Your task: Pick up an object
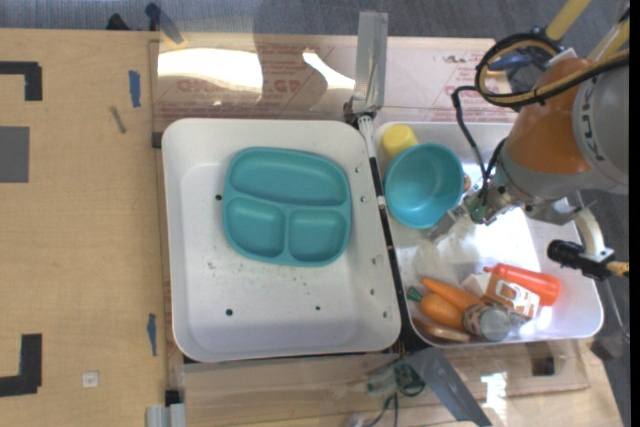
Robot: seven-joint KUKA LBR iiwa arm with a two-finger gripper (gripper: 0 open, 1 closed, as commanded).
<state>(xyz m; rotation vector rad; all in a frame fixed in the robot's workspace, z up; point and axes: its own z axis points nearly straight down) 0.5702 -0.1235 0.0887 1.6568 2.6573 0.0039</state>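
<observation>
My gripper (468, 211) hangs low in the right bin (585, 320), right against the right rim of a teal bowl (422, 185). Above it the arm's orange band (545, 130) and grey wrist cover that bin's upper right part. A yellow object (398, 137) sits behind the bowl at the bin's far left corner. Along the near side lie an orange carrot (448, 295), an orange bottle with a white label (520, 287) and a small grey piece (490, 321).
The left bin (190, 215) holds a teal divided plate (287, 205) in its middle. Between the two bins runs a dark divider (385, 235). A cardboard panel (70, 215) lies left of the bins. Black cables (470, 125) loop around the arm.
</observation>
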